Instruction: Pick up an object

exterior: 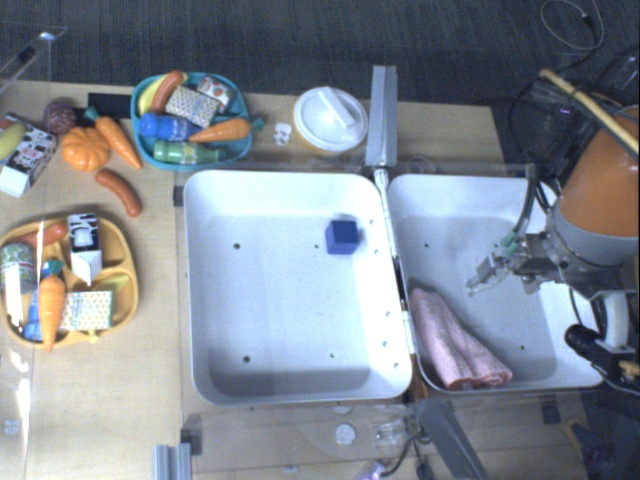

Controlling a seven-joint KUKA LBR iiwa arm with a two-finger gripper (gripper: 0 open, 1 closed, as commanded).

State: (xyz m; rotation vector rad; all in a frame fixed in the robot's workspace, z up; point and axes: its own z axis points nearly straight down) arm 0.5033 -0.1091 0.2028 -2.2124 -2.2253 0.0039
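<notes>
- A small blue cube sat in the left bin, toward its upper right part, resting on the white floor.
- A folded pink cloth lay in the right bin, against its lower left corner — well apart from the cube.
- The gripper hung over the right bin above the cloth, nothing between its fingers; whether they were spread or closed could not be told.
- Toy food filled a blue bowl and a yellow tray at left.
</notes>
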